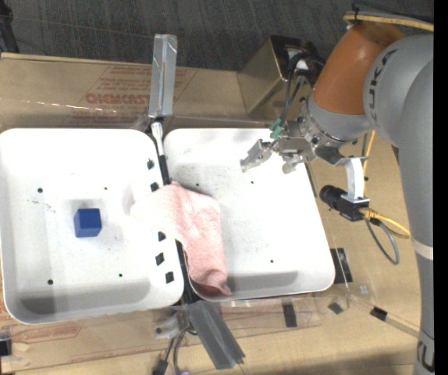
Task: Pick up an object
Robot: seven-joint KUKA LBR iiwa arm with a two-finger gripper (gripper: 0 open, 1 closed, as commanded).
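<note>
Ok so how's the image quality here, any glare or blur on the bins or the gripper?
Camera view: the white bins look overexposed, nearly without texture; soft shadows lie along their near walls; the blue cube and pink cloth read clearly; the gripper is small and slightly soft.

My bins: two
Blue cube: one
Pink cloth: one
My gripper: one
</note>
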